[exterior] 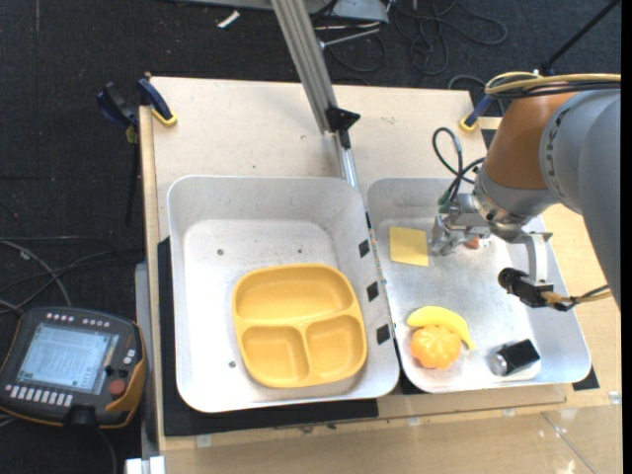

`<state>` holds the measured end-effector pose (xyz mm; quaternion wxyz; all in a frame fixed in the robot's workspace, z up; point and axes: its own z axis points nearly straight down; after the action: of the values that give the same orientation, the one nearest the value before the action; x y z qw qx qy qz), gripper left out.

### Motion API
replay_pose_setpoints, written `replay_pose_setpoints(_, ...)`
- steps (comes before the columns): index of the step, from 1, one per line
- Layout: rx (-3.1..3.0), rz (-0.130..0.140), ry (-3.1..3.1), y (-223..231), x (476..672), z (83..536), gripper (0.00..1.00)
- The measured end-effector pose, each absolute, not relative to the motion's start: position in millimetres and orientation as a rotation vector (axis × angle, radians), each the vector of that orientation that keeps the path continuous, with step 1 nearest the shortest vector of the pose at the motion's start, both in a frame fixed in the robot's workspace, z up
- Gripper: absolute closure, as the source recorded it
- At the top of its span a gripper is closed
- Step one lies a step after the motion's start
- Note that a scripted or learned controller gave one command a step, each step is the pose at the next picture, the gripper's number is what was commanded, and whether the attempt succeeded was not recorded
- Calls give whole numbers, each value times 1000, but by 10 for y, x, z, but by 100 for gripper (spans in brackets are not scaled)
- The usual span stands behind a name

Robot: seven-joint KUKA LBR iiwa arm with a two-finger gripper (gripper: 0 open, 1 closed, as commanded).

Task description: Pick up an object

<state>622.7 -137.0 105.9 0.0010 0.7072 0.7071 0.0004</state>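
Dark carpet w/ loose cables surrounds a pale tabletop (247, 126) that carries two shallow white bins side by side. Left bin (197, 215) holds a yellow divided tray (296, 324), smooth moulded plastic w/ three compartments. Right bin (563, 363) holds the smaller stuff: a flat square yellow sponge (409, 246) w/ a matte face, a curved banana (439, 320) touching a round, dimpled orange (435, 349), and a short black cylinder (514, 356) w/ a glossy end near the front right corner. Arm comes in from the right, grey w/ orange band, and the tool (452, 233) sits low over the right bin's rear half, just beside the sponge's right edge; can't tell how wide it is set, and nothing visibly caught in it. Judgement: approx. the approach step, no pick yet. Closest candidate is the sponge, which being soft and flat prob. needs a shift left and a firm press down to pinch an edge; the rounder fruit would offer more to grip but lies nearer the front.
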Motion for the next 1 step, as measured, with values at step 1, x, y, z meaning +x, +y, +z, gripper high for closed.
replay_pose_setpoints(1, 2215, 6, 2220, -1365, 6259, 1700, 100)
